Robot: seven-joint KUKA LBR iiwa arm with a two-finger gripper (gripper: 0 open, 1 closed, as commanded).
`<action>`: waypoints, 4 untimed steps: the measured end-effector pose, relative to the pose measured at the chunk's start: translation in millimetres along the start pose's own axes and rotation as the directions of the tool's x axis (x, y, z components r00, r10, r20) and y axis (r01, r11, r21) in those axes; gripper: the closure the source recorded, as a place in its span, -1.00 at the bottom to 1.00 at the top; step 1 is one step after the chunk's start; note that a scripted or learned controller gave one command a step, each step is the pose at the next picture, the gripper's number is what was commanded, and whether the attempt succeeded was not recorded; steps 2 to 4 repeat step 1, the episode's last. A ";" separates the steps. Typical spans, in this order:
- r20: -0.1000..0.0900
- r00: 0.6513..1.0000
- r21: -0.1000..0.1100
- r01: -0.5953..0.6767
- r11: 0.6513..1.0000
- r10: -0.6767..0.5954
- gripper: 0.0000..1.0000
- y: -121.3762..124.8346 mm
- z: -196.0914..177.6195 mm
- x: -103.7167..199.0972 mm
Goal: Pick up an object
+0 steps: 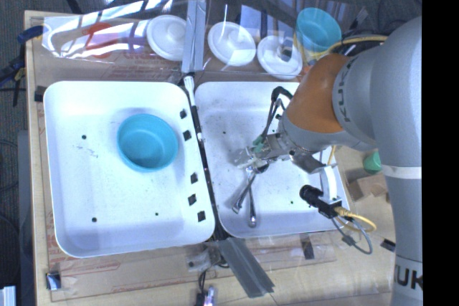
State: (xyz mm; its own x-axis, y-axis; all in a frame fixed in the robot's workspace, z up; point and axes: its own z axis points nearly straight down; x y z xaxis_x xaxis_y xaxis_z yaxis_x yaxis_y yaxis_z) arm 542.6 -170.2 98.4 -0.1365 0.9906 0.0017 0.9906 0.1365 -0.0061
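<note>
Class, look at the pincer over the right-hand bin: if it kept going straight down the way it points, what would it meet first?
Probably the metal utensils lying under the pincer on the right bin floor, though depth is unclear.

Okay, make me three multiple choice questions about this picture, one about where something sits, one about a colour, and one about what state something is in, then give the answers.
1. Where does the bowl sit?
A. in the left bin
B. in the right bin
C. on the floor

2. What colour is the bowl?
A. red
B. blue
C. black

3. How do the metal utensils in the right bin lie?
A. standing upright
B. flat on the bin floor
C. stacked inside the bowl

Answers:
1 A, the bowl rests on the floor of the left bin.
2 B, it is plainly light blue.
3 B, they lie flat below the gripper.
</note>
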 end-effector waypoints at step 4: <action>0.001 0.986 -0.005 -0.164 0.986 0.164 1.00 28.7 -121.0 3.2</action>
